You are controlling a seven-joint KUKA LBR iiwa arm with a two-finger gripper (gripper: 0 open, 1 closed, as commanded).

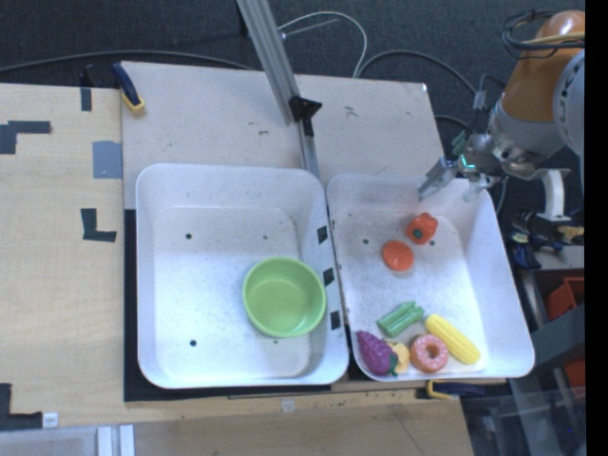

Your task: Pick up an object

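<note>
Near edge, right bin (503, 274): 1 purple grape bunch (376, 352) in the near left corner; just beside it a small yellow piece (400, 355), touching 1 pink ring doughnut (429, 352); 1 yellow corn cob (452, 338) lying at a slant next to the doughnut; 1 green pod-like vegetable (400, 317) just behind the grapes.

Left bin (152, 255): 1 green bowl (283, 296), upright, near the bin's right wall.

Middle of right bin: 1 orange-red round fruit (397, 255); just behind and to its right, 1 red pepper-like piece with a dark top (422, 227), the 2 close but apart.

Far right corner of right bin: pincer (454, 184), fingers spread apart, nothing between them, above the bin's far rim, apart from the red piece.

Far: pale surface (209, 112) with 1 grey metal post (271, 50) rising at a slant, and 1 blue-and-yellow clamp (128, 88) at the left.
</note>
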